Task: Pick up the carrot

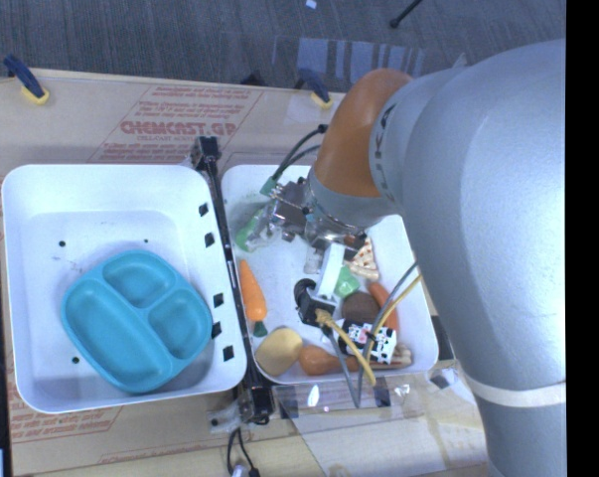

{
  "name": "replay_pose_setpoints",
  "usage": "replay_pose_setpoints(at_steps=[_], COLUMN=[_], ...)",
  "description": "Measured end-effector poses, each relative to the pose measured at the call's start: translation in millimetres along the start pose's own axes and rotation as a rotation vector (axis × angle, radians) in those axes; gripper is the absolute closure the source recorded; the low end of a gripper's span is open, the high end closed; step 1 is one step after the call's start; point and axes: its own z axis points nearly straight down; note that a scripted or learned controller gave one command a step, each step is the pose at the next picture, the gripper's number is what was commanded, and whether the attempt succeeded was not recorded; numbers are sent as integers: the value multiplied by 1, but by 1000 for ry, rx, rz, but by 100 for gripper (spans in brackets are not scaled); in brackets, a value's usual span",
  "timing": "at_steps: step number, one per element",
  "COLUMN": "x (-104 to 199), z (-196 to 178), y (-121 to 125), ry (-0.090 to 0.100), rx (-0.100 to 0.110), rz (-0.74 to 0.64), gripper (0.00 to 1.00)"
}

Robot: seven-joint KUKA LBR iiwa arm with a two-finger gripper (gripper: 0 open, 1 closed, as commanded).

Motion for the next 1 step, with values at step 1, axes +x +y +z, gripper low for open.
replay_pose_setpoints(at_steps=[1], x=[-32], z=[1], y=[-61], ry=[-2], rx=[-2], rz=[-191], gripper=[0])
